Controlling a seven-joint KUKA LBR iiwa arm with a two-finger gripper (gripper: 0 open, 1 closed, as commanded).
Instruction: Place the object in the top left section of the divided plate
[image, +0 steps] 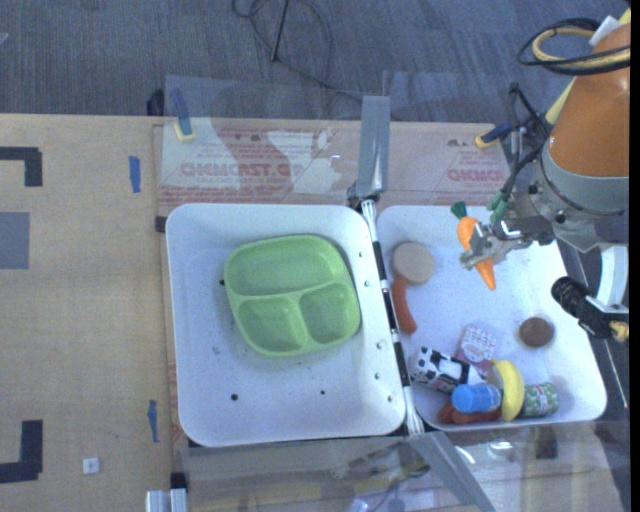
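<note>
White bins, green divided plate, carrot

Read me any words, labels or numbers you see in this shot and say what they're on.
Red print on the cardboard behind the bins: too blurred and seemingly mirrored, unreadable.
Pink packet in the right bin: pattern only, too small to read.
Green can: label too small to read.

Red print on the cardboard sheet behind the bins — upside down, too faint to make out. Small can label — too small to read.
</note>
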